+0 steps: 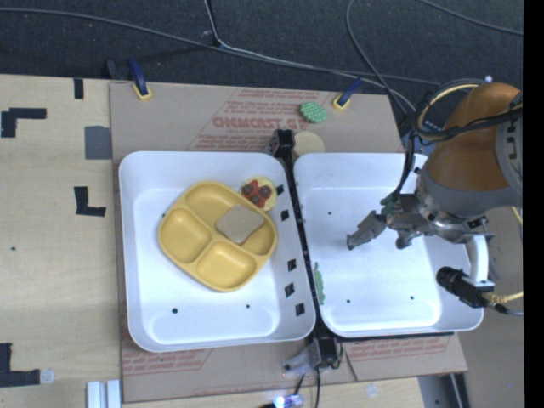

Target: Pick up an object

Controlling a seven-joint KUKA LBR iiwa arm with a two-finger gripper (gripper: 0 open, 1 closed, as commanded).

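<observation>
Looking from the left, you see the left bin (144, 313), well away from your claw (381, 235). A yellow tray (191, 240) with compartments lies in it, a grey-tan block (239, 223) resting in one compartment. A small red and dark object (258, 192) sits at the tray's far corner, near the divider. A green sliver (318, 277) lies by the right bin's (374, 317) near wall, just left of the claw. Your claw hangs over the right bin's floor with its fingers spread apart and nothing between them. Behind the bins, a green disc (312, 111) rests on the counter (51, 270).
</observation>
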